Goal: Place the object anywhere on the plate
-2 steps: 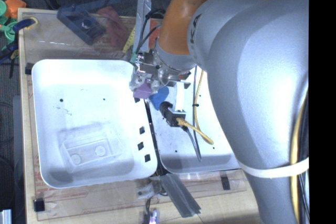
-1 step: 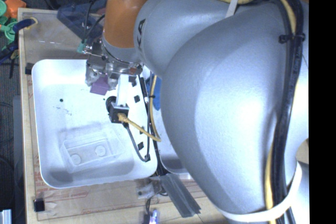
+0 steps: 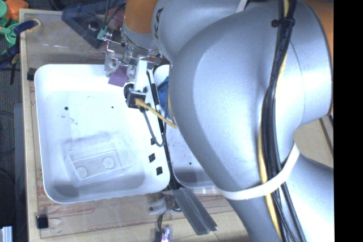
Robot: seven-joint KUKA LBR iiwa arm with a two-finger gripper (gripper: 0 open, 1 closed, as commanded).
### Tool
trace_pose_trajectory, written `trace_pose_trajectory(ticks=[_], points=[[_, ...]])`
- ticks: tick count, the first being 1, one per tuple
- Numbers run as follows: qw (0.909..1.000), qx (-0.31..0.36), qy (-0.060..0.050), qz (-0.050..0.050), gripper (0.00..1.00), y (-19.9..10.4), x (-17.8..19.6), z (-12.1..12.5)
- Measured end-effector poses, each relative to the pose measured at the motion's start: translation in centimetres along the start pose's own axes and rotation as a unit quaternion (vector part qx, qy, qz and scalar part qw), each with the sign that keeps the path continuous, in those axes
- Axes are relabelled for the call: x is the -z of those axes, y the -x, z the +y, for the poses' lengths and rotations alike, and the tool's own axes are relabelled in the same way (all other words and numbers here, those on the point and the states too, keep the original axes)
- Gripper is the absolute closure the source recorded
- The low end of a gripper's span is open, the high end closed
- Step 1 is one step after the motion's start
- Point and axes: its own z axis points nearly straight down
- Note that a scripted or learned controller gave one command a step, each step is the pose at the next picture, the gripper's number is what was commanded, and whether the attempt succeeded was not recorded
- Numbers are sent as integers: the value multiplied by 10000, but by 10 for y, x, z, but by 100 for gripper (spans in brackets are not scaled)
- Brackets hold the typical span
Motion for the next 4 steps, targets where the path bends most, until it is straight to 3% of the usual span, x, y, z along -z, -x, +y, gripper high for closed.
trace_pose_trajectory(ticks=[1, 2, 3, 4], points=[[9999, -138, -7, 0, 100, -46, -56, -32], [9996, 270, 10, 10, 100, 37, -1, -7], [9993, -377, 14, 14, 100, -51, 129, -26], [10000, 96, -5, -7, 100, -114, 11, -68]])
